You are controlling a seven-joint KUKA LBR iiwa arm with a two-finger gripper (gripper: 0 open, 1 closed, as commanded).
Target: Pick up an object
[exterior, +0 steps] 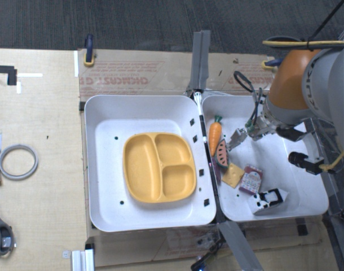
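A: what's the cam showing?

B: I'm looking down on both bins. left bin [98, 168] has a yellow divided plate [159, 166], three compartments, sitting flat in the middle

A: and the right one?

B: right bin [307, 202] has the pickables, bunched on its left side. carrot [215, 135] lies along the left wall, green top pointing away from me. watermelon slice [222, 153] just below it, touching or near enough. yellow cheese wedge [233, 175] next down, then a small pink-red packet [251, 180] just beside the cheese. black and white item [269, 200] near the front wall, apart from the others

A: any label readable on the packet?

B: there's print on it but too small, I can't read it. only writing I can see is red lettering on the cardboard [135, 75] behind the bins, it appears mirrored and I can't make it out reliably

A: gripper?

B: gripper [237, 138] is low in the right bin, just right of the carrot and above the watermelon slice. arm [299, 83] reaches in from the right, orange band visible above the wrist. I see nothing between the fingers, and I can't tell if the claw is spread or pressed together from this angle

A: anything else on the bench?

B: grey ring [17, 161] on the far left, scissors [0, 236] at the bottom left corner
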